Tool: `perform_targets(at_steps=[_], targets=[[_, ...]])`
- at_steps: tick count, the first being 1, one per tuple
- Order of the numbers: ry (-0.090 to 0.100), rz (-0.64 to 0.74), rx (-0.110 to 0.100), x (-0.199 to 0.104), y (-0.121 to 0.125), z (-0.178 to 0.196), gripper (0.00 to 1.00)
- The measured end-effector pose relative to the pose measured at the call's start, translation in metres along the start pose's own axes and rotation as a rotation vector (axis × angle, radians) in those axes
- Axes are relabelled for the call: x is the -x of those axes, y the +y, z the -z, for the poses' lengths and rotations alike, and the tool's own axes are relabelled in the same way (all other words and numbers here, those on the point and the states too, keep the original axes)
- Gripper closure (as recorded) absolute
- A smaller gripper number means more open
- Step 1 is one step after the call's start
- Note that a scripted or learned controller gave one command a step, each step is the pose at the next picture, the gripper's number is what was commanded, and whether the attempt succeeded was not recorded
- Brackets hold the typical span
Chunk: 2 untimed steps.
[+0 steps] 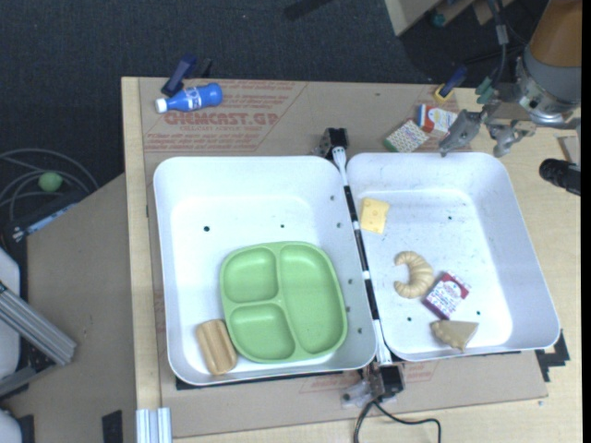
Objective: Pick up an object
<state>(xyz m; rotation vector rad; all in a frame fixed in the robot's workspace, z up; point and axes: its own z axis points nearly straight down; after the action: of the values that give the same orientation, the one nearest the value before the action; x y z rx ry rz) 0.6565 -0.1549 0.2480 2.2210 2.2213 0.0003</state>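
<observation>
Cardboard-topped bench [277, 109] carries two white bins; left bin [185, 192] has a green tray [282, 301] at six o'clock and a tan wafer [215, 346] at seven; right bin [480, 183] has a croissant [413, 273] at centre, cheese [374, 216] at ten, packet [446, 294] and wedge [456, 332] at five; gripper [480, 135], fingers spread, hangs over its twelve o'clock rim, holding nothing.

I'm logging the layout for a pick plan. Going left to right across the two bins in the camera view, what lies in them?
Tan bread piece → green divided plate → yellow cheese slice → croissant → red packet.
</observation>
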Motion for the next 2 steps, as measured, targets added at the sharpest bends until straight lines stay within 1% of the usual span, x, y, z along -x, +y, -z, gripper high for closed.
perform_targets(at_steps=[1,2], targets=[[0.001,0.0,-0.004,-0.039,-0.059,-0.123,0.0],[0.001,-0.001,-0.004,-0.051,-0.101,-0.164,0.0]])
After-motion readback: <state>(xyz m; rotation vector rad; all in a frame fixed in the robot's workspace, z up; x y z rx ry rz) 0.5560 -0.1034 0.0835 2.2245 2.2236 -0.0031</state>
